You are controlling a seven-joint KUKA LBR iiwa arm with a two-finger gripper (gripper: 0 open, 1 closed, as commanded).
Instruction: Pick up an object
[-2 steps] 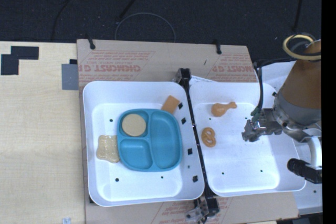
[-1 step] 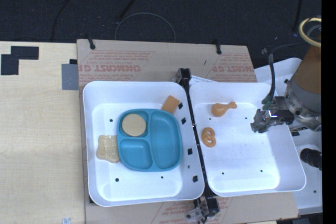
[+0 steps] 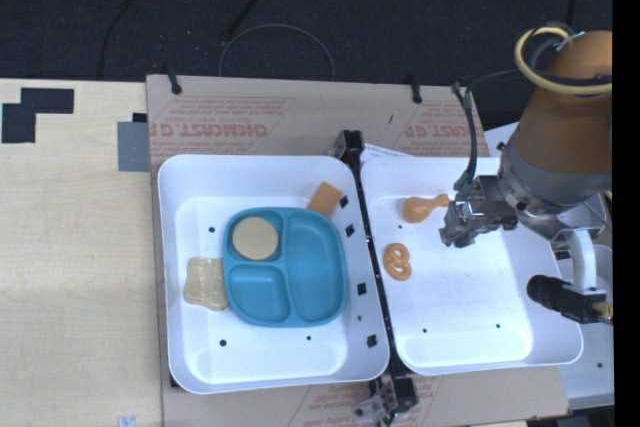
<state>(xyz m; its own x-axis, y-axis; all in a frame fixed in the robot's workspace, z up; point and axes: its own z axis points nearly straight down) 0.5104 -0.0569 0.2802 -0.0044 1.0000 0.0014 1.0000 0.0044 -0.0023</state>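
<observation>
Over the right shallow white bin [image 3: 500, 335], the dark two-finger gripper [image 3: 458, 230] hangs just beside a small orange pear-shaped plastic piece [image 3: 424, 208], with an orange pretzel-shaped toy [image 3: 397, 261] lying a little lower left on the bin floor. How its jaws stand cannot be told. The left white bin [image 3: 190, 355] holds a blue compartmented plastic tray [image 3: 300, 280] carrying a round tan cracker [image 3: 254, 237]; a pale beige bread-like slice [image 3: 205, 283] touches the tray's left edge, and a tan wedge-shaped block [image 3: 325, 198] sits by its upper right corner.
</observation>
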